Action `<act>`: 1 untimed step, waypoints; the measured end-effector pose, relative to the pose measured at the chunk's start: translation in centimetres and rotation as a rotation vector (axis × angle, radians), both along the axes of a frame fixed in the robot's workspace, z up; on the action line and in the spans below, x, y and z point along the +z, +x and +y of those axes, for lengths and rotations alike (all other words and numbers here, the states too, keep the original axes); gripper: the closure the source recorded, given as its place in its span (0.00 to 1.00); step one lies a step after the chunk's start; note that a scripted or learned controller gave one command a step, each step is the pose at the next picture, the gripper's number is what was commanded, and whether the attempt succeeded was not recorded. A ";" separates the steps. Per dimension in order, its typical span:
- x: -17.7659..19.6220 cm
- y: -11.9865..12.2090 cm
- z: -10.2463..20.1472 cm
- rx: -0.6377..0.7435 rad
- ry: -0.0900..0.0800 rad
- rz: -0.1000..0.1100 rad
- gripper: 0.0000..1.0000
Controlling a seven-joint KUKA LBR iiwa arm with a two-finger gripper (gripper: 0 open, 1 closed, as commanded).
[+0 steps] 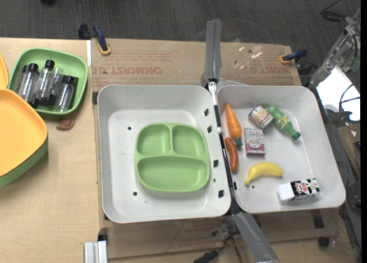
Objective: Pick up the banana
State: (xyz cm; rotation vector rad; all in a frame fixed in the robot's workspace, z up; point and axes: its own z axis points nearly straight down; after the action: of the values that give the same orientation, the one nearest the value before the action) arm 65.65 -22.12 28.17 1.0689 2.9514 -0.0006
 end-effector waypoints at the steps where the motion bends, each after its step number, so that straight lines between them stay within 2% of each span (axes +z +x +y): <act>1: -0.1 -0.2 0.0 0.083 -0.001 0.000 1.00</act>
State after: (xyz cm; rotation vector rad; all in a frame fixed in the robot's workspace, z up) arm 65.41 -22.11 28.04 0.9456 2.9928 -0.0015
